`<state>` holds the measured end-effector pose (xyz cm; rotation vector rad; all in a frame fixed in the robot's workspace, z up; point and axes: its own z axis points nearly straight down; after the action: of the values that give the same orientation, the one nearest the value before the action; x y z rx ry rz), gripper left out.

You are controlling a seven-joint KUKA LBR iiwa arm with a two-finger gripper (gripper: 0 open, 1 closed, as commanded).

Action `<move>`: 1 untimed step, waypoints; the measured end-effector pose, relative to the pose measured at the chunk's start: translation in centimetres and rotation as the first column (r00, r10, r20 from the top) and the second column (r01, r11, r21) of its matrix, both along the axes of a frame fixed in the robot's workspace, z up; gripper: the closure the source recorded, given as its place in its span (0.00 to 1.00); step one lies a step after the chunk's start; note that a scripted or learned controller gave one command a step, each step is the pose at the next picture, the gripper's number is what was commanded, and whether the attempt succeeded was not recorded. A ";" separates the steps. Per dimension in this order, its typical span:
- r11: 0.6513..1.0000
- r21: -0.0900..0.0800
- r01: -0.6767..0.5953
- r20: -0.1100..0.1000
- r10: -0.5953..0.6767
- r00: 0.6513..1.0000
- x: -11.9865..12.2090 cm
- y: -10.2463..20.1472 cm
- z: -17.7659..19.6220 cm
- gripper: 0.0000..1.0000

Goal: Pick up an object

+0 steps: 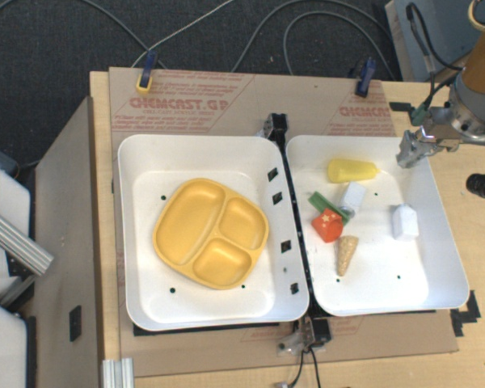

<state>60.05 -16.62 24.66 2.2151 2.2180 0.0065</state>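
The right bin (436,273) holds a yellow lemon-shaped piece (352,170), a small white block (353,195), a green piece (326,204), a red strawberry-like piece (327,225), a tan cone (346,254) and a white lump (404,221). My gripper (411,150) hangs over the bin's upper right edge, to the right of the yellow piece and above the white lump. Nothing shows between its fingers.
The left bin (137,241) holds a yellow divided plate (210,233). A black divider (284,208) runs between the bins. Blue clamps (146,78) (364,78) pin the cardboard at the back. Cables lie on the dark floor behind.
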 end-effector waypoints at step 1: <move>1.000 0.004 -0.006 -0.005 0.006 1.000 0.6 6.3 0.5 1.00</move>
<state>60.67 -10.35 25.14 2.2127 2.2300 0.0056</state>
